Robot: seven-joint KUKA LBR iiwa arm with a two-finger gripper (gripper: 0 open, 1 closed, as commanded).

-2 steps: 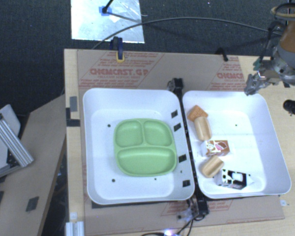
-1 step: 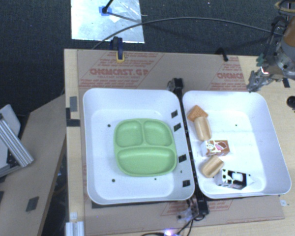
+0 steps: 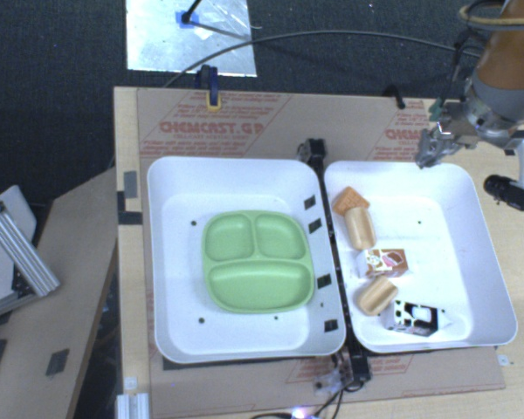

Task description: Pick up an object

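The right bin (image 3: 472,234) holds several small objects along its left side: an orange wedge (image 3: 349,200), a tan cylinder (image 3: 360,228), a small red and white packet (image 3: 387,262), another tan cylinder (image 3: 376,295) and a black and white item (image 3: 414,318). My gripper (image 3: 430,153) hangs over the far rim of the right bin, above and to the right of these objects, with nothing seen between its tips.
The left bin (image 3: 179,190) holds a green divided plate (image 3: 258,260). A black clip strip (image 3: 326,243) runs between the two bins. A metal sheet (image 3: 189,24) lies beyond the bench at the top. The arm's orange band (image 3: 511,46) is at the upper right.
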